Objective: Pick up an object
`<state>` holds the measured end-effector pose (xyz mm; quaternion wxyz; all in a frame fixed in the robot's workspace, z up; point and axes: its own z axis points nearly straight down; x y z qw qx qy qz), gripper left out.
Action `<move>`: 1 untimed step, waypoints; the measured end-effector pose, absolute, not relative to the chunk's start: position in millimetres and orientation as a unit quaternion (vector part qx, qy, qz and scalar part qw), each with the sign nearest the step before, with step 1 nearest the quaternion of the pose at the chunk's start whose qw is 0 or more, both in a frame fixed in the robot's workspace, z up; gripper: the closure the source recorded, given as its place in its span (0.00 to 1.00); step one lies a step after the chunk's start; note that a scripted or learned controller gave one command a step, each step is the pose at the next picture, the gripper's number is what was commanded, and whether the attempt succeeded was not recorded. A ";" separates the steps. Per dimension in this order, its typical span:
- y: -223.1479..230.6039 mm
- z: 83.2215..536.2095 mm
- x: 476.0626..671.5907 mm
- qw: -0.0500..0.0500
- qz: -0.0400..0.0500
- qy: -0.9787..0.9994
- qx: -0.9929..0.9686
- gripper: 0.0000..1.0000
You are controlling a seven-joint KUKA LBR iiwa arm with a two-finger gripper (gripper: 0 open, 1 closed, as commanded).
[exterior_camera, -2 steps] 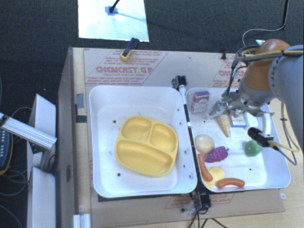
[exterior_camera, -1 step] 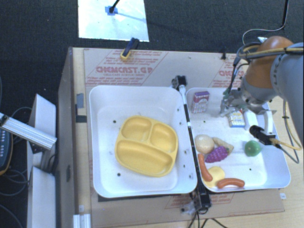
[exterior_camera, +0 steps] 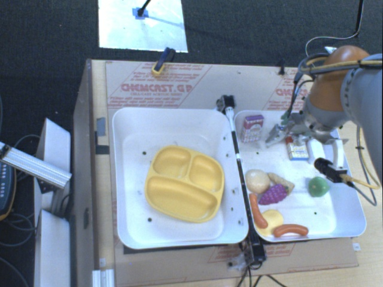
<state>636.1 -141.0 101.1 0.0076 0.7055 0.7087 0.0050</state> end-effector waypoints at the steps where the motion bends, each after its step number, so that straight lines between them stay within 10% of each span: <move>1: -179.7 91.4 652.2 0.003 0.002 0.709 0.705 0.00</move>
